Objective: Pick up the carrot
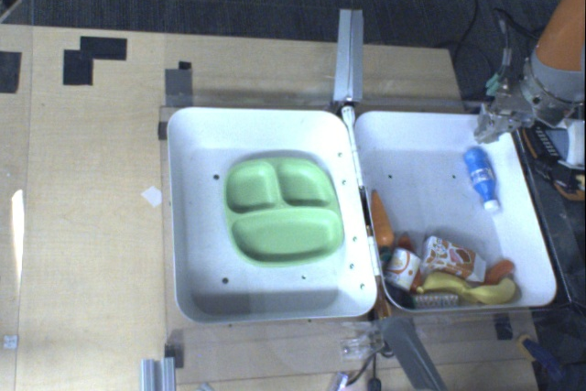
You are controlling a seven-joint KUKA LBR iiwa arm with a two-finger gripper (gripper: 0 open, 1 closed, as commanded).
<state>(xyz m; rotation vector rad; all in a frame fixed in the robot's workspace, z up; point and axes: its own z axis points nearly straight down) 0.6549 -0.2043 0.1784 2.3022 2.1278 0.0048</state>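
Note:
The carrot (380,221) is a slim orange piece lying lengthwise against the left wall of the right bin (417,151), near the divider. My gripper (492,121) hangs over the right bin's far right corner, well away from the carrot and just above a blue bottle (481,178). Nothing is seen held in it.
A green divided plate (282,208) lies in the left bin (197,224). The right bin's near end is crowded with a yellow banana (472,293), a printed carton (450,257), a small can (401,267) and a reddish piece (500,270), close to the carrot's near tip.

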